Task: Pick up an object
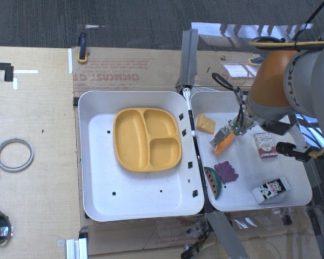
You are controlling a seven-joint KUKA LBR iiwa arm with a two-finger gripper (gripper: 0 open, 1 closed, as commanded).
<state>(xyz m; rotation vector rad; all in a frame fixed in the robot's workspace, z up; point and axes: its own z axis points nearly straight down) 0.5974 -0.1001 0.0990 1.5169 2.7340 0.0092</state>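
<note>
End effector [230,132] sits directly over the orange carrot [223,141], whose long axis runs diagonally beneath it; finger state cannot be determined.

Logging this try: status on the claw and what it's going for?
Claw low in right bin, right at orange carrot toy; grip state unclear. Cheese wedge close beside it. Yellow divided plate in left bin.

Glossy yellow plastic plate [147,139], smooth white plastic bins [97,161] — matt, pale wooden bench [38,198], brown cardboard [119,74]
</note>
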